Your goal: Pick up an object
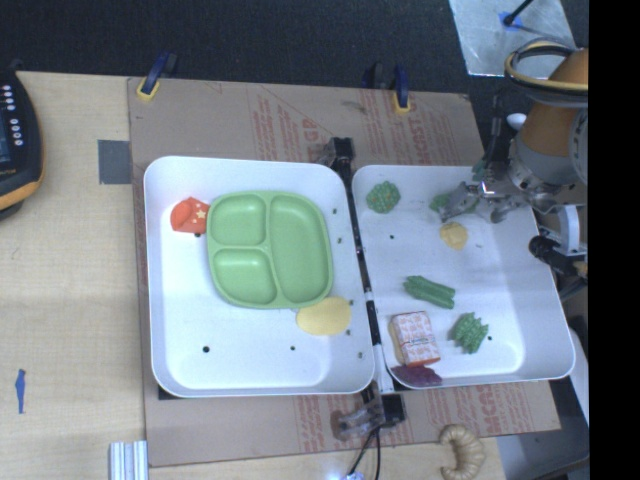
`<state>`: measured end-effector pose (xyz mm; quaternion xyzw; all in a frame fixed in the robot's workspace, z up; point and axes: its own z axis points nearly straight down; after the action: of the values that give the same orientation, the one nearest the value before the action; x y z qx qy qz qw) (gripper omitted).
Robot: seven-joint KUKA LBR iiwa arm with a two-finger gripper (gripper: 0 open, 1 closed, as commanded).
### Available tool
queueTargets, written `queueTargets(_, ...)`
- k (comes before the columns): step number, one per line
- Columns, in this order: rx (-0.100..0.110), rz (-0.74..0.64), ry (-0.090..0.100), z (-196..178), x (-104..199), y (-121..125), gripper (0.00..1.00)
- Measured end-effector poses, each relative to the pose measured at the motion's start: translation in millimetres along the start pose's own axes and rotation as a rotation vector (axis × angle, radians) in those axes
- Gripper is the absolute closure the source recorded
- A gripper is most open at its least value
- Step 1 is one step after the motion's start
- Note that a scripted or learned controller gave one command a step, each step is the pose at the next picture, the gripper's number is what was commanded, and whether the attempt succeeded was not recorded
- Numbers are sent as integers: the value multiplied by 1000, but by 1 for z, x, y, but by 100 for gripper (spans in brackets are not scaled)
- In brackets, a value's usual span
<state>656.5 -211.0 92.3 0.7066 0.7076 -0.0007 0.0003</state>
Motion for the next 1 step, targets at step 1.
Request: queueTargets(1, 4, -4, 1, -4, 31, 0, 0)
